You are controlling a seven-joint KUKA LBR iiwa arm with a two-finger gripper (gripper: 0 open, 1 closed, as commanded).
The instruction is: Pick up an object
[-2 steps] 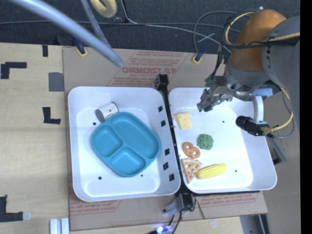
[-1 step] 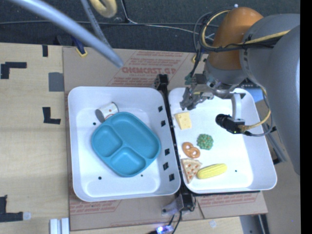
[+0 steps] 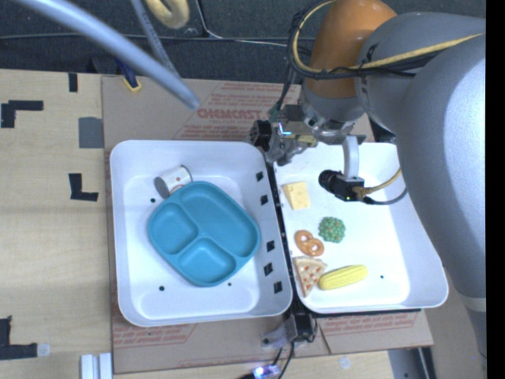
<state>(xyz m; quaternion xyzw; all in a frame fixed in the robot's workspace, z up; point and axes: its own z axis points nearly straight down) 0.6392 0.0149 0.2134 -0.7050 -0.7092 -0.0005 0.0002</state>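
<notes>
Yellow and flat, the toy cheese slice point(image 3: 297, 196) lies in the right bin point(image 3: 410, 247) near its far left corner. It is the piece closest to the gripper point(image 3: 279, 142), which hangs over the far end of the wall between the 2 bins. Nearer in that bin sit a pretzel point(image 3: 308, 244), a broccoli floret point(image 3: 332, 229) and a pizza wedge point(image 3: 308, 273) just beside a corn cob point(image 3: 342, 276). The left bin point(image 3: 126, 235) holds a blue divided plate point(image 3: 203, 233) and a small can point(image 3: 172, 181) on its side.

I see nothing in the grasp, and cannot tell whether the jaws are parted or closed. I judge this the approach step. The next move calls for coming nearer and slightly right, centring over 1 piece, then descending. The thin cheese would likely be hard to pinch.
</notes>
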